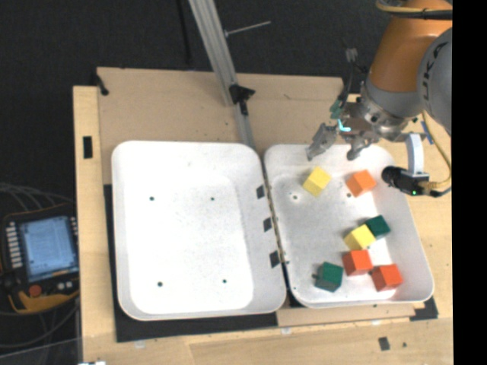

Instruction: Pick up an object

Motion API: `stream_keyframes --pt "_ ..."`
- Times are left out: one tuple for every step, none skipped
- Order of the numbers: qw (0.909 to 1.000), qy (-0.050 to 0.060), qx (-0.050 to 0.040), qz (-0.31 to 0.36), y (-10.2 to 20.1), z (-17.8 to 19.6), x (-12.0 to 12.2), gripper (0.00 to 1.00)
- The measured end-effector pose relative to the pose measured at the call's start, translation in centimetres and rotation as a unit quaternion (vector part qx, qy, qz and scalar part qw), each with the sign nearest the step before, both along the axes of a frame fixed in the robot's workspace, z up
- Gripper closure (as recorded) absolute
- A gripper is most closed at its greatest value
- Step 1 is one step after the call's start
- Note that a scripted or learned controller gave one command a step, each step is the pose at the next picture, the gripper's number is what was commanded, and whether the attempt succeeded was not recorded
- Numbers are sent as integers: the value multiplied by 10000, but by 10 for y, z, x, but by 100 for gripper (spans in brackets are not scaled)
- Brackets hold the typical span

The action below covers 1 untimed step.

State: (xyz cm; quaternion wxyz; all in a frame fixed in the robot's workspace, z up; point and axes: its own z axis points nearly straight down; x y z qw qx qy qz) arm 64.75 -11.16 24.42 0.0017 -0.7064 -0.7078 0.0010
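Yellow block (317,181), right bin (415,234): lay just below and slightly left of my gripper (335,149); my jaws hung spread, pinching nothing, orange block (361,182) beside.

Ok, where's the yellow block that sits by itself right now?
The lone yellow block lies in the right bin, near its far left corner, left of an orange block and just below the hand.

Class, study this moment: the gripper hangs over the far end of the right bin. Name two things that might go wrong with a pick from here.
1. The gripper hangs beside the bin's far wall; descending, a finger may strike it.
2. The yellow block and orange block lie apart; closing between them may grasp nothing.
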Motion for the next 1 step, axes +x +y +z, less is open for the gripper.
stream_keyframes --pt "10000 -23 -6 6 0 3 1 0"
